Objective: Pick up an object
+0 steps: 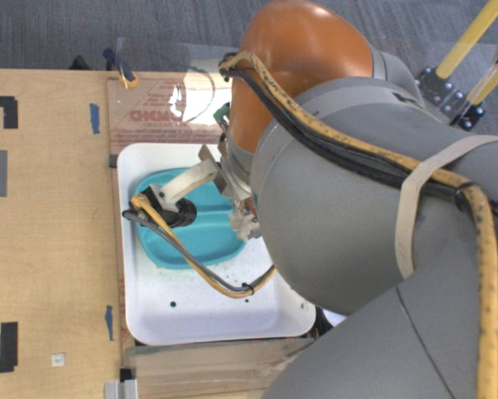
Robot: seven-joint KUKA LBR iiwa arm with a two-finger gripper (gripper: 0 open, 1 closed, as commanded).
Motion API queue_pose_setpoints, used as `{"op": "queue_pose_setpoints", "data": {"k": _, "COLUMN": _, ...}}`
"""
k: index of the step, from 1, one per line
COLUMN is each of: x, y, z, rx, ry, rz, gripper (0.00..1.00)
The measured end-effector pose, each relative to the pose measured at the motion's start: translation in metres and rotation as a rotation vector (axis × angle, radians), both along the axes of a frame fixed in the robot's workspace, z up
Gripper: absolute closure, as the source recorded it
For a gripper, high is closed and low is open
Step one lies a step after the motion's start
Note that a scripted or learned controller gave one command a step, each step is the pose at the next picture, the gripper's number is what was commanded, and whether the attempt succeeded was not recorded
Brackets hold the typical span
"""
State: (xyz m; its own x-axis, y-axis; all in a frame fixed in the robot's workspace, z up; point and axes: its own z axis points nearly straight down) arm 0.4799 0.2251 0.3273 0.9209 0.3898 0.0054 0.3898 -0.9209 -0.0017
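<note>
A turquoise shallow dish [200, 241] lies in the white bin [161, 318], filling its back left half. My gripper [245, 221] hangs low over the dish's right edge, under the orange band of the wrist. The big grey arm covers the bin's right side and whatever lies there. I see nothing held at the gripper.
A wooden board [45, 223] with black marks and blue tape strips borders the bin on the left. A clear sheet with red lettering [153, 113] lies behind the bin. Small dark specks dot the bin floor [173, 305] near its front. Yellow poles [473, 32] stand at the top right.
</note>
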Motion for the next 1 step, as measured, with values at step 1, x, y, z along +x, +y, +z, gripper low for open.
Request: {"op": "queue_pose_setpoints", "data": {"k": 1, "x": -0.0020, "y": -0.0012, "z": -0.1018, "rx": -0.008, "ry": 0.011, "rz": -0.199, "gripper": 1.00}}
